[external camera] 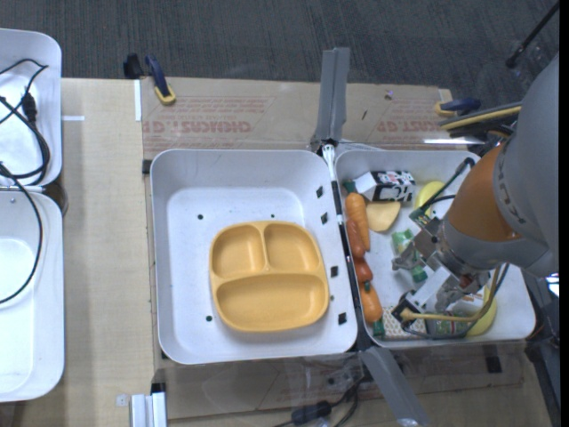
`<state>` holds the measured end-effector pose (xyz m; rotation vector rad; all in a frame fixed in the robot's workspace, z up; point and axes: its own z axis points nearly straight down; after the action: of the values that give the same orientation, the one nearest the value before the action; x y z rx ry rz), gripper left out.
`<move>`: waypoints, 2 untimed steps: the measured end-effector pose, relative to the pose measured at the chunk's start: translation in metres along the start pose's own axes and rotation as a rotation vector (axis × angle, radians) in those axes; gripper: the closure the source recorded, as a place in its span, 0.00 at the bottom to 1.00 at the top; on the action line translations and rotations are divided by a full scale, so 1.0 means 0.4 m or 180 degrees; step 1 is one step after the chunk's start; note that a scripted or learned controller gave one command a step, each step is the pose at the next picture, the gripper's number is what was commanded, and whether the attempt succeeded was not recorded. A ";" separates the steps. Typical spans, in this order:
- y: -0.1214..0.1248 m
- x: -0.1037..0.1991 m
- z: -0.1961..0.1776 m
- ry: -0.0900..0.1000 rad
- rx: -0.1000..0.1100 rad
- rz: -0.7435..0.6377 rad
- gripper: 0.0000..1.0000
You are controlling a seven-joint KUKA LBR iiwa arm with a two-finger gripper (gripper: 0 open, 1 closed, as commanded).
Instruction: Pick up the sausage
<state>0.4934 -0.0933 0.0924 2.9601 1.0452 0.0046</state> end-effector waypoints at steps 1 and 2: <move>0.131 -0.157 -0.117 -0.0013 0.0016 0.0006 0.00; 0.137 -0.164 -0.051 -0.0013 0.0023 -0.0336 0.00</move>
<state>0.4767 -0.1771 0.1129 2.9057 1.2017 -0.0055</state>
